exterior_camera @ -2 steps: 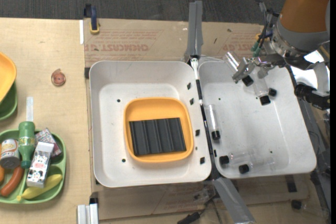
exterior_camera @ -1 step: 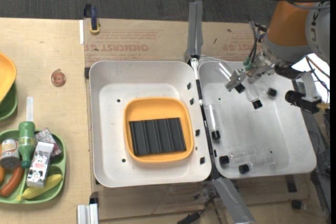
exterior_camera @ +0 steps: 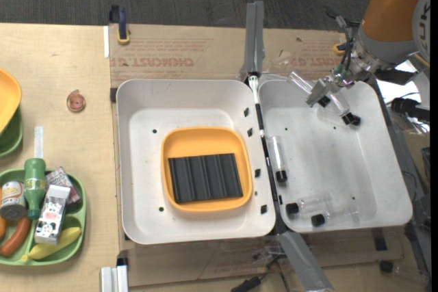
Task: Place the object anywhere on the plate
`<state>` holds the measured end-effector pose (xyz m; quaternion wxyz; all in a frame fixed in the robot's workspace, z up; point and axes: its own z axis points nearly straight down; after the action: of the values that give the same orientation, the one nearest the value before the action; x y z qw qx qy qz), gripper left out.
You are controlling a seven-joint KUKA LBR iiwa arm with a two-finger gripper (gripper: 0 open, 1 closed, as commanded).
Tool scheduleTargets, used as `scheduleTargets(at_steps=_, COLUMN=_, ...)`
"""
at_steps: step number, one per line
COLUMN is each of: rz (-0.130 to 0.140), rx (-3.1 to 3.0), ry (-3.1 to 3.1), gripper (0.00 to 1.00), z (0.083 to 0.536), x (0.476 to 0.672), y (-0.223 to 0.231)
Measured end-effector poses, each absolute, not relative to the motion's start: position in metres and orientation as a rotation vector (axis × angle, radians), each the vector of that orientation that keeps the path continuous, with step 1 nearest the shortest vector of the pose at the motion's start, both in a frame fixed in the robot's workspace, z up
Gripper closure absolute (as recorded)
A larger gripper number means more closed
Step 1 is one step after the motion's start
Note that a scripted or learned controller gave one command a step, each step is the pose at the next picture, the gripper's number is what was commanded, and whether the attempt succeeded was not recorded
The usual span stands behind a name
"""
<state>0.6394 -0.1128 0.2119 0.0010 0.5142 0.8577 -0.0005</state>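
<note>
- Already, a dark grey ribbed rectangular block (exterior_camera: pixel 204 177) lies flat in the middle of the square orange plastic plate (exterior_camera: pixel 205 140), which sits at the centre of the left white bin (exterior_camera: pixel 137 147).
- Judged from that, the placing looks done; only the arm's retreat seems left.
- The block shows four raised ribs running lengthwise, matte, well inside the plate's rim.
- Towards three o'clock, in the right white bin (exterior_camera: pixel 383 174), are clear tubes with black caps (exterior_camera: pixel 278 161).
- Farther, at one o'clock, the two-finger gripper (exterior_camera: pixel 333 100) hangs with jaws spread, grasping nothing.
</note>
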Motion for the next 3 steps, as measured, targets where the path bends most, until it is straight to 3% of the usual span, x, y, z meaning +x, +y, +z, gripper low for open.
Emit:
scheduleTargets(at_steps=1, rz=-0.001, rx=1.342, ry=2.841, gripper=1.0, z=0.21, x=0.623, y=-0.089)
scheduleTargets(at_steps=2, rz=0.0, rx=1.052, ry=2.956, gripper=1.0, z=0.247, x=0.638, y=-0.115)
scheduleTargets(at_steps=3, rz=-0.001, rx=0.764, ry=3.043, gripper=1.0, z=0.34, x=0.649, y=-0.161)
